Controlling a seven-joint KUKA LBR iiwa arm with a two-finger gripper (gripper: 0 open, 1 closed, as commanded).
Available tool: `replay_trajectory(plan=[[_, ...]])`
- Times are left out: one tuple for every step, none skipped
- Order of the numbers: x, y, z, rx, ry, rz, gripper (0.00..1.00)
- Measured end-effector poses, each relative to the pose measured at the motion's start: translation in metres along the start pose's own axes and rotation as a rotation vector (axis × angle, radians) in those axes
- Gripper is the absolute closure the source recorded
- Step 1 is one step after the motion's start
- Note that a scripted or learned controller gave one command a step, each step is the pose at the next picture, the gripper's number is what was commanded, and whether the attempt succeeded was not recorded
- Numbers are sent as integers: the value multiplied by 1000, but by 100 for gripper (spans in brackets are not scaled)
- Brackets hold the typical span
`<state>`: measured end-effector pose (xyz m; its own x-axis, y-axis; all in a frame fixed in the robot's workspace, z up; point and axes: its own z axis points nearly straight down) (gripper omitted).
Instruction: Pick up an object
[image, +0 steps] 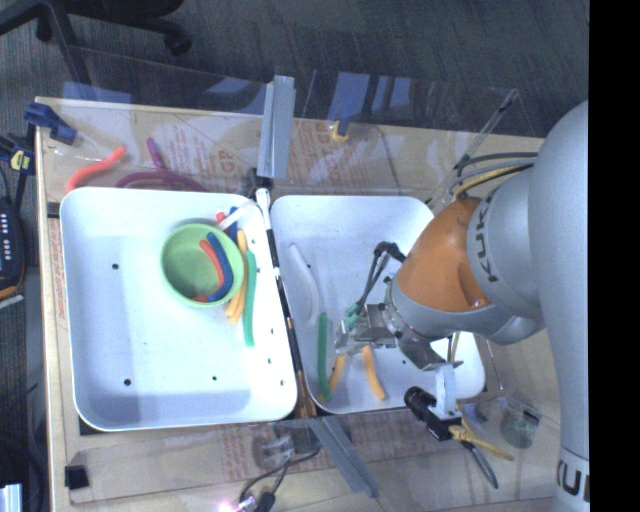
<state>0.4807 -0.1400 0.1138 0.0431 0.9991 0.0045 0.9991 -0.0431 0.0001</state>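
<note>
Orange stick (372, 372) lies just right of the gripper (345, 343); grip state cannot be told.

Single fixed camera, mounted above the bench (180, 135) and looking down at a slant. The view takes in both white bins whole: the left bin (100, 330) and the right bin (345, 225), side by side, with bench margins and dark floor along the top edge. The arm (500, 260) enters from the right, partly covering the right bin's right side.
</note>
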Motion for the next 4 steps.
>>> replay_trajectory(plan=[[0,0,0,0,-1,-1,0],[9,10,22,1,-4,129,0],[9,12,10,-4,-3,125,100],[9,12,10,-3,-3,124,0]])
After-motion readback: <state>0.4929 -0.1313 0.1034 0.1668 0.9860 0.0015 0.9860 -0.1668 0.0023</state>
